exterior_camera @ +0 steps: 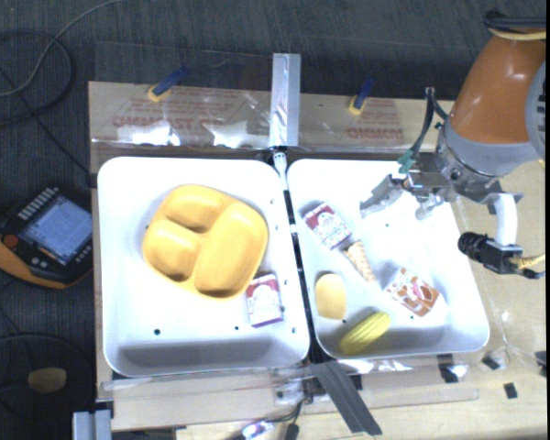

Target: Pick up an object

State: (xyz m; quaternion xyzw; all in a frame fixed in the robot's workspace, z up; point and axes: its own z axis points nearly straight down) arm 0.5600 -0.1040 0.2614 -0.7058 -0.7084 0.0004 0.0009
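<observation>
Your arm (500, 108) reaches in from the right, its orange band high at the upper right corner and the grey wrist slanting down and leftward over the back edge of the right bin (449, 273). The pincer (405, 193) hangs above that bin's rear right area, its two fingers (378, 196) spread wide with nothing between them.

Below it, in the right bin, you have a small red-and-white packet (326, 225) near the left wall, a cone-shaped item (359, 259) just beside it, a pale yellow round piece (330, 295), a yellow corn cob (364, 331) at the front wall, and a red-and-white packet (412, 292) to the right. All lie apart from the pincer.

In the left bin (128, 319) a large yellow bread-shaped object (204, 239) sits centrally, with another small packet (263, 301) touching its front right edge.

A handheld controller (44, 238) lies on the floor left of the worktop (105, 99).
</observation>
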